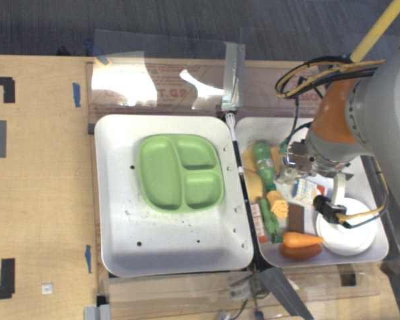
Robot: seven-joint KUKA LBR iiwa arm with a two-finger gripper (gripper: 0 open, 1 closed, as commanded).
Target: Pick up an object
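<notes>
Nearest, an orange carrot lies in the right bin — gripper above it, grip unclear.

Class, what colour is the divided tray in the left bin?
Light green. The divided tray shows best in the camera view, lying in the white left bin.

The arm runs off the right edge, so its base is cut off. Its wrist covers the pincer, whose tips are lost among the clutter, and hides much of the right bin floor. Beside the carrot, the small packets are too blurred to read.
</notes>
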